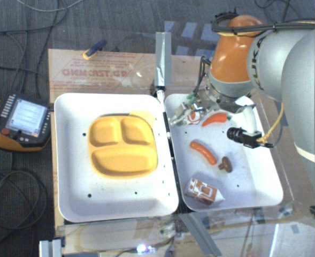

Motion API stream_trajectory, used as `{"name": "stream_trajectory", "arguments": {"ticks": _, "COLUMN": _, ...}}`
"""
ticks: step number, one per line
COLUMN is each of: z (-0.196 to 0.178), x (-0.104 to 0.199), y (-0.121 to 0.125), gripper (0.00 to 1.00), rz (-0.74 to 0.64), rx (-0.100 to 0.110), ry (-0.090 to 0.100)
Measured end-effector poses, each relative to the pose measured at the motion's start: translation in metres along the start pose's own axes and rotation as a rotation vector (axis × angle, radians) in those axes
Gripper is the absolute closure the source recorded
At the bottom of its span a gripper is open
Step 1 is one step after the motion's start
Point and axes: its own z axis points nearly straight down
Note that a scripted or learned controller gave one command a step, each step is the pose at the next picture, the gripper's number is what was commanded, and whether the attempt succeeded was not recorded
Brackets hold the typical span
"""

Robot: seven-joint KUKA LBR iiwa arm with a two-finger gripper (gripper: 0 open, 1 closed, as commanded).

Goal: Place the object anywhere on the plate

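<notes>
While the yellow plate point(123, 146) waits in the left bin point(66, 159), I've got the gripper point(186, 114) low at the right bin's point(264, 189) upper left, beside the orange carrot point(215, 119); whether anything is gripped, I cannot tell. Sausage point(203, 152) lies mid-bin, unclaimed.

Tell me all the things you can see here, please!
plate: 1, yellow, three sections, in left bin
left bin: 1, white
right bin: 1, white
sausage: 1, orange-red, middle of right bin
chilli pepper: 1, red-orange, far end of right bin
brown lump: 1, beside sausage
packet: 1, brown and white, near edge of right bin
handheld controller: 1, orange and black, floor left
arm: 1, grey, orange band
gripper: 1, over right bin's far corner
</notes>
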Motion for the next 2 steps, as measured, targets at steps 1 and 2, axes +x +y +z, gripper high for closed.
{"name": "stream_trajectory", "arguments": {"ticks": 1, "z": -0.001, "x": 0.0843, "y": 0.008, "gripper": 1.0, "rz": 0.015, "rx": -0.003, "ry": 0.001}}
{"name": "stream_trajectory", "arguments": {"ticks": 2, "z": 0.0002, "x": 0.0829, "y": 0.0071, "gripper": 0.0, "rz": 0.016, "rx": 0.0, "ry": 0.0}}
